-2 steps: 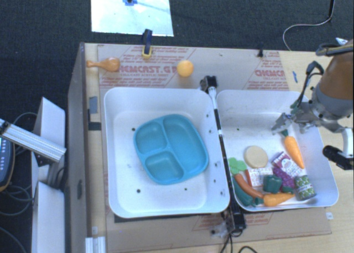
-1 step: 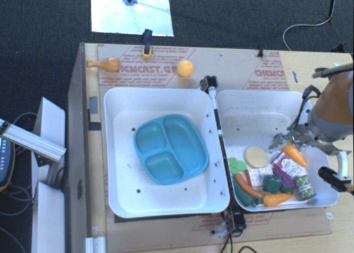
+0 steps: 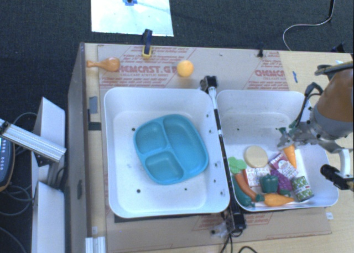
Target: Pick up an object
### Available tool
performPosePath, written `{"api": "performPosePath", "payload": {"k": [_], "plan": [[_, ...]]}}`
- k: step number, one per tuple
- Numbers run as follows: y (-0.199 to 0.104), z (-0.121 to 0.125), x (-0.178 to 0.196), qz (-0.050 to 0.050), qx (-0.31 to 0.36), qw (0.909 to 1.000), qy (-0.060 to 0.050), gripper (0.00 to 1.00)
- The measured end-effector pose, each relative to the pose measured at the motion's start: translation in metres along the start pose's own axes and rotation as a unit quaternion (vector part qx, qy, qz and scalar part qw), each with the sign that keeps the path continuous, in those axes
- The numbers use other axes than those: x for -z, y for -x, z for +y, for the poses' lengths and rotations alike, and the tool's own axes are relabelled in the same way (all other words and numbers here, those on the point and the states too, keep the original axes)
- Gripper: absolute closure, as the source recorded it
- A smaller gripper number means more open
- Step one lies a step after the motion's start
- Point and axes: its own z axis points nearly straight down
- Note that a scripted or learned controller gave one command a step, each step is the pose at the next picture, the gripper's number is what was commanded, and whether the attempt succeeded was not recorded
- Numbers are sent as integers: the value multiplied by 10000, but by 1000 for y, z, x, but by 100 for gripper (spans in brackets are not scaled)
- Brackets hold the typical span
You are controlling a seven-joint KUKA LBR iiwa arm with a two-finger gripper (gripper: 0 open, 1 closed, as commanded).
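You see the bench carrying two bins. The left bin holds a blue tray. The right bin has toys heaped in its near right corner: a tan disc, carrots, a green can; several overlap and are hard to tell apart. The arm, cut off at the right edge, hangs over that heap. Its gripper sits beside an orange carrot; you cannot tell its state.
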Motion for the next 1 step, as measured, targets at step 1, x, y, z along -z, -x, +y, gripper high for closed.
{"api": "performPosePath", "payload": {"k": [1], "plan": [[-61,57,68,9,14,10000,2,100]]}}
